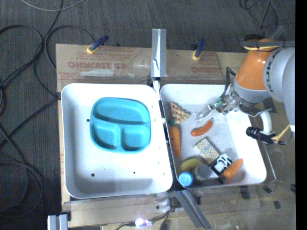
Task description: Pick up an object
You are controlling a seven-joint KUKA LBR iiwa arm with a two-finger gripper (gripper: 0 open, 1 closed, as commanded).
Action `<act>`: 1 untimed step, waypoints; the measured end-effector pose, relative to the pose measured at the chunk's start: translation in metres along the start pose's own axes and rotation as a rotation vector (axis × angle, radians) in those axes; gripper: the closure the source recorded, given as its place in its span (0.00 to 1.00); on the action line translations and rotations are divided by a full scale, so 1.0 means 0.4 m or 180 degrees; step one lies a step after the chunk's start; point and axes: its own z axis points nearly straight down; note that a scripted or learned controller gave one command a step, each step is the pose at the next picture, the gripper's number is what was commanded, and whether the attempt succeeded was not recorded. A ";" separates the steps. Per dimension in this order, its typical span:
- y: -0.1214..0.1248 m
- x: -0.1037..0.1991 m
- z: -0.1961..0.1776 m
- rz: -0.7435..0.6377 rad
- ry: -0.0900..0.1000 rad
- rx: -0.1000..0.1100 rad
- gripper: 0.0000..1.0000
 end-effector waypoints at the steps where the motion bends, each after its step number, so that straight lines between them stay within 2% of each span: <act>1: -0.054 0.110 0.023 -0.0436 -0.0013 0.0006 0.00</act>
